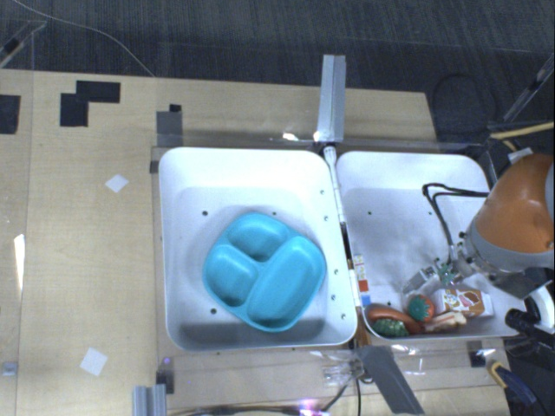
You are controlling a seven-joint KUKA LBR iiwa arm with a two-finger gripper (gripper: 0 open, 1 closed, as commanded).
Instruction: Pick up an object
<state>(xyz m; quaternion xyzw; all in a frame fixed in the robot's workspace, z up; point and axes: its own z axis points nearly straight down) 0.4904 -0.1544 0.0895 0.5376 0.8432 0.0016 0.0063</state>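
So the gripper (436, 276) is down in the right bin (390, 198), hovering just over the toy pile at that bin's near edge, and honestly I can't tell what it's doing from this angle. The pile has a small teal-green ball (420, 308), a green lumpy thing (389, 326), and a little printed carton (461, 302) toward the arm's side of the ball. All look light; I'd guess the ball is slick and rolls, so squeezing across the carton's flat sides seems safer. The left bin (182, 232) next to it holds a blue divided plate (264, 271). Bins sit on a pale wooden bench (78, 258), dark carpet (260, 16) behind.
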